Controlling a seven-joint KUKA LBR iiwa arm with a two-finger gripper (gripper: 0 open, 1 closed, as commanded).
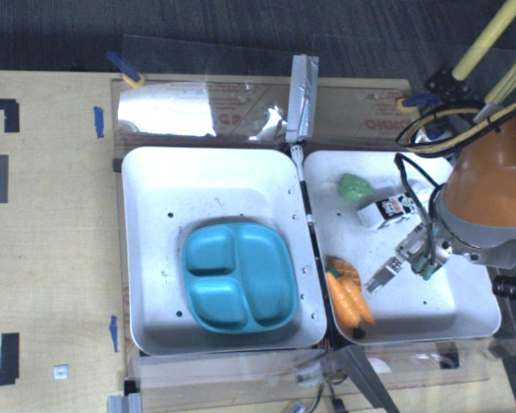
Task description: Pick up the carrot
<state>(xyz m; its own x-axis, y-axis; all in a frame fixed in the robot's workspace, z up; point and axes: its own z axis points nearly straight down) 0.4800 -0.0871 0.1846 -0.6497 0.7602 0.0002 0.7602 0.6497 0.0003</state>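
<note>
Two white bins share the bench; in the right bin point(477, 317) the carrot point(346, 298) lies just left of and below the gripper point(394, 269) (jaws released, holding nothing), its long axis running toward the bin's near-left corner.

Arm casing: broad rounded orange band point(492, 183) above the wrist, with a grey ring beneath it.
Wrist block: small white-and-black unit point(387, 209) with a red mark, too small to read.
Cables: black and yellow leads point(439, 132) looped by the arm's upper side.
Gripper point(394, 269): slim grey metal fingers on a grey body with a greenish patch.
</note>
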